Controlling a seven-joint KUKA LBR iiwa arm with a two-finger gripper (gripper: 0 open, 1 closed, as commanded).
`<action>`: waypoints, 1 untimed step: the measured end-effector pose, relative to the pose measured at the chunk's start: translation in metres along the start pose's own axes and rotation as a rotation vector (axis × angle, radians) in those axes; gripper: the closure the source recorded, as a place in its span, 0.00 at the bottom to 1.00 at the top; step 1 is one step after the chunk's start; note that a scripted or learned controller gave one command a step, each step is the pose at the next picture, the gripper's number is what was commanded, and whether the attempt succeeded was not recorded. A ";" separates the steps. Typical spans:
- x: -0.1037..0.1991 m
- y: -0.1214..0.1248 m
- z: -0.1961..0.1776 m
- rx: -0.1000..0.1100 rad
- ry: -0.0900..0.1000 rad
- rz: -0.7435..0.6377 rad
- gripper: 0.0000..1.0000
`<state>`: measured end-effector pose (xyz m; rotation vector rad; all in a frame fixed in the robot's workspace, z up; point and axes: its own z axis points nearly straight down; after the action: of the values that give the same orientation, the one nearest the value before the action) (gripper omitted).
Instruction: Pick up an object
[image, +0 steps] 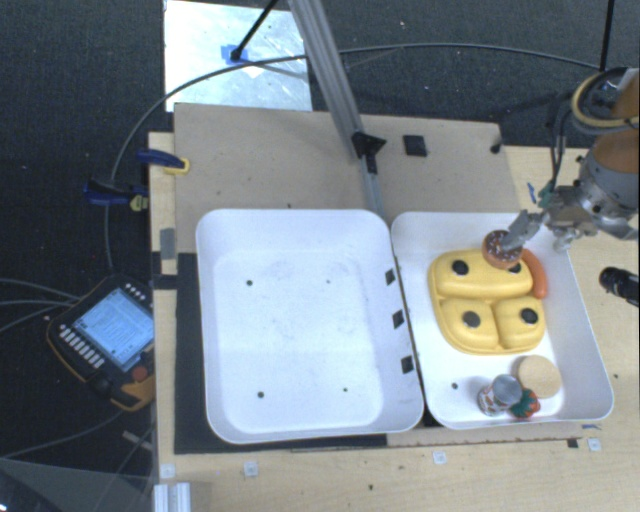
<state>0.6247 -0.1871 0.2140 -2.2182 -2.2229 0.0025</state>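
Observation:
My gripper (510, 240) reaches from the upper right into the right bin (590, 350). Its tip sits at a small brown speckled round object (496, 249) on the back edge of a yellow moulded piece with black dots (486, 300). Whether the brown object is held is unclear. An orange item (538, 275) lies behind the yellow piece, partly hidden. A tan round disc (540, 374) and a small multicoloured object (503, 396) lie at the bin's front.
The left bin (295, 320) stands beside the right one, joined by black clips (397, 318). A slanted metal pole (335, 80) rises behind the bins. A handheld controller (105, 335) lies off the bench's left side.

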 end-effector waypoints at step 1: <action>-0.002 -0.001 0.063 0.000 0.000 0.001 0.00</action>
<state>0.6237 -0.1893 0.1515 -2.2188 -2.2218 0.0026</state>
